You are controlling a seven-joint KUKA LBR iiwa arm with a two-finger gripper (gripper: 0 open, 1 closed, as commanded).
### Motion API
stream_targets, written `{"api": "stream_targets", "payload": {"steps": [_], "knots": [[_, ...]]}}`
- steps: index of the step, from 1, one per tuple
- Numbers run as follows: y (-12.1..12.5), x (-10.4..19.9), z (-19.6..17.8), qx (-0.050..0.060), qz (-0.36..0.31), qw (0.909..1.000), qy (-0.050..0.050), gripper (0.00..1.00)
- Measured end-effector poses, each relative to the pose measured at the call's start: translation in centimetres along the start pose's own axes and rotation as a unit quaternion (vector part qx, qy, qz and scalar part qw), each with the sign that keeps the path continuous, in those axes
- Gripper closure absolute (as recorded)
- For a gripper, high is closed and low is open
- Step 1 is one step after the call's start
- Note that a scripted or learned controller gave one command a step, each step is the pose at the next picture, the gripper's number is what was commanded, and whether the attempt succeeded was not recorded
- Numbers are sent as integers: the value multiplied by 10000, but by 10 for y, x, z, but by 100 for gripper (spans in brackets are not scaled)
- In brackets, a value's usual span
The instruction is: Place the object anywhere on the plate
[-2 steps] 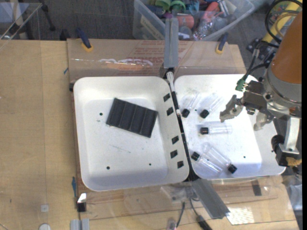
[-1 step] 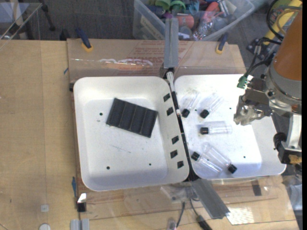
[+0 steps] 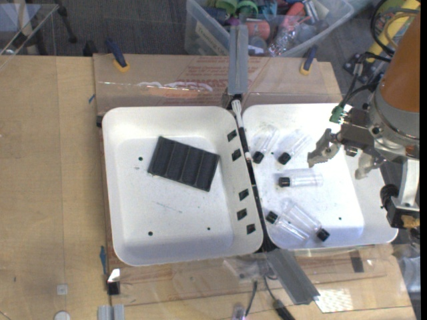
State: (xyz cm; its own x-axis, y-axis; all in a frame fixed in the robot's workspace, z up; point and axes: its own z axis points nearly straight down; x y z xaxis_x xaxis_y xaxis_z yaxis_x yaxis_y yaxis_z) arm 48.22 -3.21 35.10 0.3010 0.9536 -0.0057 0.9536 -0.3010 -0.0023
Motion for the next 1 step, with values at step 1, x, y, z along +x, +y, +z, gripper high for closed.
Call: {"api": "stream_targets", "payload": {"steps": [1], "knots": [[1, 0, -9, 0, -3, 10000, -6, 100]]}}
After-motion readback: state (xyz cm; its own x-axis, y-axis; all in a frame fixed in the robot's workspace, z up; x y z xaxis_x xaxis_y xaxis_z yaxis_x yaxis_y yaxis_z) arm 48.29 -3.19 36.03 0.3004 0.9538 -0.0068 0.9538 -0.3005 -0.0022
